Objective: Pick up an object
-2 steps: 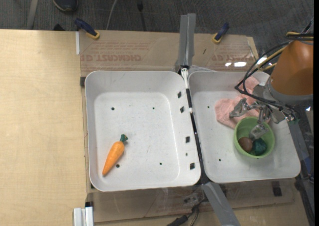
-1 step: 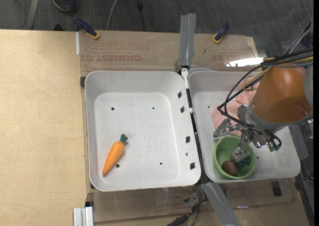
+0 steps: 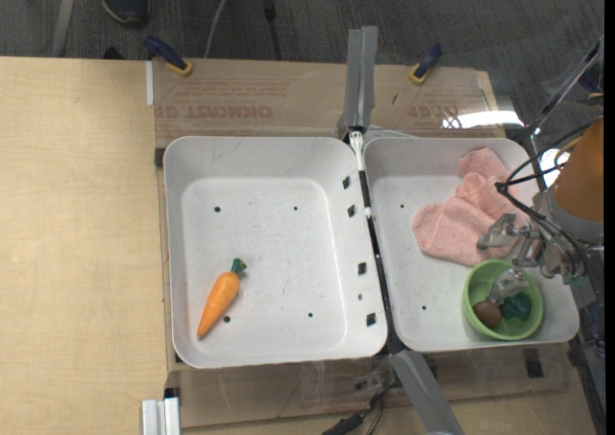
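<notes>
Green bowl [image 3: 504, 303], sitting in the right bin's [image 3: 423, 323] near right corner beside the pink cloth [image 3: 459, 222], looks light, rigid and slick, so I'd pinch its rim; my jaws hover over it, state unclear.

The left bin [image 3: 259, 159] lies wide open apart from a carrot [image 3: 220, 297] near its front-left corner; the right bin [image 3: 413, 308] is crowded along its right side by a pink cloth [image 3: 459, 222] and a green bowl [image 3: 504, 302].

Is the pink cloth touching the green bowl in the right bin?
Cannot tell. In the camera view the pink cloth ends right at the green bowl rim, but the end effector hides that spot.
</notes>
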Robot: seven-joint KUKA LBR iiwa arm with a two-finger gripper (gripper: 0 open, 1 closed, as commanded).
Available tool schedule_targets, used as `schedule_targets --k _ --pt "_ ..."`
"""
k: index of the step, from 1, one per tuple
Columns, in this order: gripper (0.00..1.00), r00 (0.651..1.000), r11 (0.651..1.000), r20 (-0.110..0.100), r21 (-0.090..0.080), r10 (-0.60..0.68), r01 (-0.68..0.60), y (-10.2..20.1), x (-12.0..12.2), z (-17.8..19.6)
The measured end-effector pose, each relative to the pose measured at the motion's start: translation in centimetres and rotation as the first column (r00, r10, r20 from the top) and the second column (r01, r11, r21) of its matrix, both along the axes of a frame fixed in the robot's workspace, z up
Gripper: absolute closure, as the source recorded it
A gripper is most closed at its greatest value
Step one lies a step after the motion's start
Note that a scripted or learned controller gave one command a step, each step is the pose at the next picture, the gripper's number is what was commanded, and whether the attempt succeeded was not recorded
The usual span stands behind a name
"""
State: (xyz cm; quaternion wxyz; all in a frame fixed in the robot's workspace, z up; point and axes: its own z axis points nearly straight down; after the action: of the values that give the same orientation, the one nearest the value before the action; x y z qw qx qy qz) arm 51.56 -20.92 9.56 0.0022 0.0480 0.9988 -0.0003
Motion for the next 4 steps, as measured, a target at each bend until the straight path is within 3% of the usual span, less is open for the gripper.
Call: schedule_targets --k 1,2,3,4 --pt "0.0 0.989 0.989 0.0 0.001 -0.148 0.148 -1.2 6.7 -0.3" --pt "0.0 0.989 0.989 -0.002 0.001 -0.15 0.15 -1.3 -0.7 -0.4" --pt "0.0 1.0 1.0 -0.002 0.002 -0.012 0.012 10.3 -0.1 -0.3" --pt "0.0 0.994 0.994 0.001 0.001 -0.111 0.111 6.8 11.3 -0.2"
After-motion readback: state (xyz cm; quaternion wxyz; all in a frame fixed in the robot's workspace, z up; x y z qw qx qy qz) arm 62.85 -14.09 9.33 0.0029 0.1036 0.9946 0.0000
